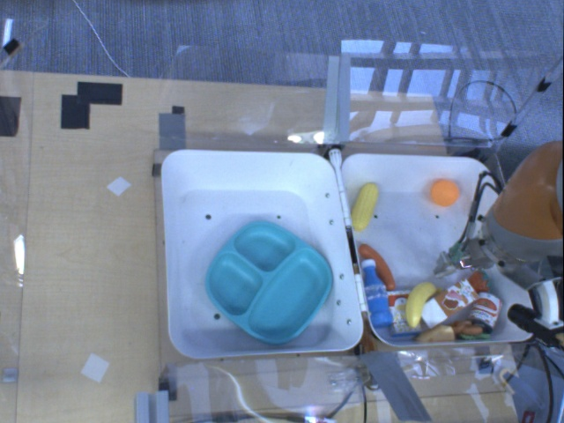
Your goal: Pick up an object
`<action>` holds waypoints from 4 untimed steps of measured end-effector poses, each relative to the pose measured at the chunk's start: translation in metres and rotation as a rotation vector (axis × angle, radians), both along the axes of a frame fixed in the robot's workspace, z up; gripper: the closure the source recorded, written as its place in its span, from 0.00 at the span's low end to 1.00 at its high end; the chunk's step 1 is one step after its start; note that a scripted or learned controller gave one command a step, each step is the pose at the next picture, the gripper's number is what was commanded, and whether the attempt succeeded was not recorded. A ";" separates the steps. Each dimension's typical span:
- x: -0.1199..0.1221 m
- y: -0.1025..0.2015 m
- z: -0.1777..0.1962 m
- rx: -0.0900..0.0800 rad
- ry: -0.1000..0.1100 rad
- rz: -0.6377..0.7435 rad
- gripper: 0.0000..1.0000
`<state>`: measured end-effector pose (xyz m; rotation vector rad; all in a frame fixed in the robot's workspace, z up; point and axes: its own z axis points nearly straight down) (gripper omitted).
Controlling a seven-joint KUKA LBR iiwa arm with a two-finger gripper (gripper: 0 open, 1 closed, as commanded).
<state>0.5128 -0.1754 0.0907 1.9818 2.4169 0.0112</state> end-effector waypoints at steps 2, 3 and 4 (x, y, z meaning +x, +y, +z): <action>-0.001 0.012 -0.001 -0.004 0.000 0.232 0.00; -0.020 0.069 0.000 -0.004 -0.001 0.305 0.00; -0.017 0.059 0.009 0.000 0.012 0.380 0.00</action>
